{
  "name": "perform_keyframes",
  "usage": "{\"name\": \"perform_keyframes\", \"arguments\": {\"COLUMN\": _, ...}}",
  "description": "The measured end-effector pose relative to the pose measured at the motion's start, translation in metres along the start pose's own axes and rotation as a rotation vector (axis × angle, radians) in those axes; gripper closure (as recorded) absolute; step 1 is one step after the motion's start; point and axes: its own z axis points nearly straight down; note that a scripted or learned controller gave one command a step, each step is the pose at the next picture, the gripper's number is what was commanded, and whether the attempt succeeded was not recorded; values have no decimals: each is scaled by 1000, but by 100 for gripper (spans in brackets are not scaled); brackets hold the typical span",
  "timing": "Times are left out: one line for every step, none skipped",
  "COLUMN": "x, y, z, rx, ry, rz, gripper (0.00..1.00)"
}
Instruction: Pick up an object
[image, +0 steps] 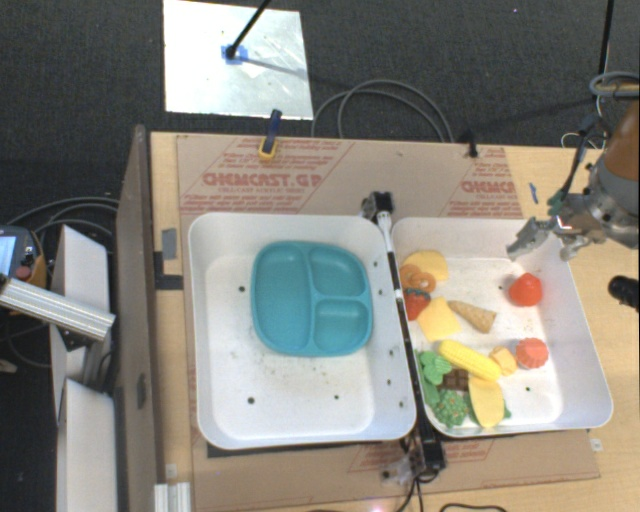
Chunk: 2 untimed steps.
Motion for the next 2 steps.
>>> {"name": "perform_keyframes", "arguments": {"x": -16, "y": -3, "z": 63, "rx": 4, "ry": 0, "rz": 3, "gripper": 0}}
{"name": "perform_keyframes", "arguments": {"x": -14, "y": -10, "z": 142, "rx": 6, "ry": 2, "rz": 2, "gripper": 0}}
